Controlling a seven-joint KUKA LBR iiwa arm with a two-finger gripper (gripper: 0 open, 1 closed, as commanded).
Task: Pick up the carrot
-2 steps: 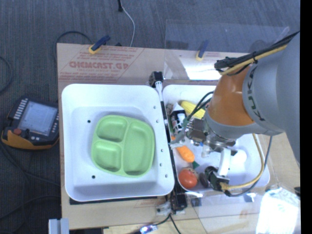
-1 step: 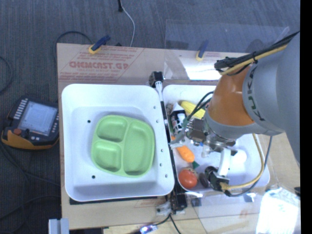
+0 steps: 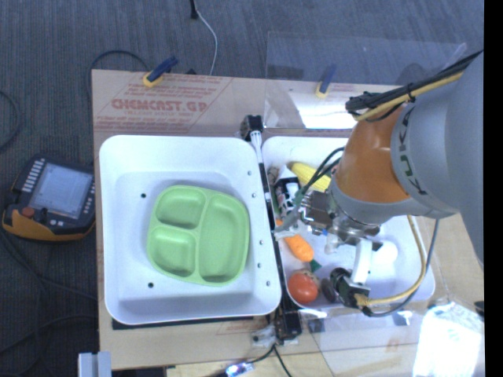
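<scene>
While the arm (image 3: pixel 393 163) reaches in from the right, its grey body and orange band cover much of the right bin (image 3: pixel 409 285). The jaws (image 3: pixel 302 220) sit low over the left part of that bin, beside the divider between the two bins; how far open they stand cannot be told, as the wrist hardware hides the fingers, and nothing can be seen held between them.

The carrot (image 3: pixel 299 247) lies on the floor of the right bin, just below the jaws and close to the bin's left wall. It appears to be resting free, though whether anything touches it cannot be settled. A tomato (image 3: pixel 302 287) sits near the carrot, toward the bin's front corner. A yellow item (image 3: pixel 302 171) shows partly behind the wrist, toward the back of the same bin.

The left bin (image 3: pixel 126 289) holds a green divided plate (image 3: pixel 198 235), lying flat near its middle. Both bins stand on the worktop (image 3: pixel 157 108). A handheld control unit (image 3: pixel 51 199) lies on the carpet to the left.
</scene>
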